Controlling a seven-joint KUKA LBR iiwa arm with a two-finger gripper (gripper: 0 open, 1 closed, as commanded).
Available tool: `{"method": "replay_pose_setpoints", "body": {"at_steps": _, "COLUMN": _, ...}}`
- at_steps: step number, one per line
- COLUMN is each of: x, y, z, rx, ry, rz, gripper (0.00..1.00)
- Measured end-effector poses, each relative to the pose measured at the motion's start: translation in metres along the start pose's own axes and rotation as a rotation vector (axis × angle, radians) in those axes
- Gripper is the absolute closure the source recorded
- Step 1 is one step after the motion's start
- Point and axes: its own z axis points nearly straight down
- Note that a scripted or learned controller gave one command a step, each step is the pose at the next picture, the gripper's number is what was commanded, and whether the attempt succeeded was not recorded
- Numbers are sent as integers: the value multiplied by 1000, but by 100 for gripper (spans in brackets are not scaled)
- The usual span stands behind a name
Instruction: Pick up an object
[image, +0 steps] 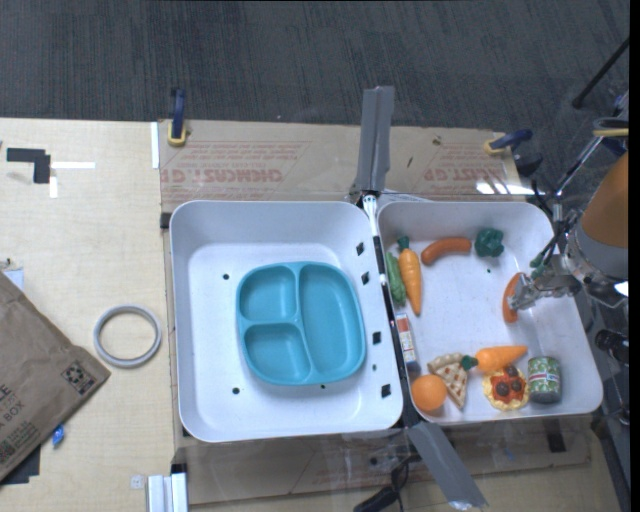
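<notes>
The right bin (560, 225) holds several toy foods. A carrot (410, 280) lies at its left wall beside a green vegetable (395, 282). An orange sausage (446, 249) and a green broccoli piece (489, 241) lie at the back. My gripper (530, 291) hangs low at the bin's right side, its tip right beside a small red-orange piece (511, 297). Whether it touches that piece I cannot tell. Along the front lie a second carrot (500, 356), a pizza slice (452, 375), an orange (428, 393), a small red pizza (507, 388) and a can (544, 379).
The left bin (200, 240) bears a teal divided plate (300, 323). A grey divider post (376, 140) stands between the bins at the back. On the bench to the left lie a tape ring (127, 334) and a brown paper bag (30, 390).
</notes>
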Motion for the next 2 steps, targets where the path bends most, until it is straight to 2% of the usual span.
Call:
{"method": "replay_pose_setpoints", "body": {"at_steps": 1, "x": 2, "y": 0, "z": 1, "rx": 2, "ry": 3, "rz": -2, "gripper": 0}}
{"method": "replay_pose_setpoints", "body": {"at_steps": 2, "x": 6, "y": 28, "z": 18, "rx": 4, "ry": 12, "rz": 160, "gripper": 0}}
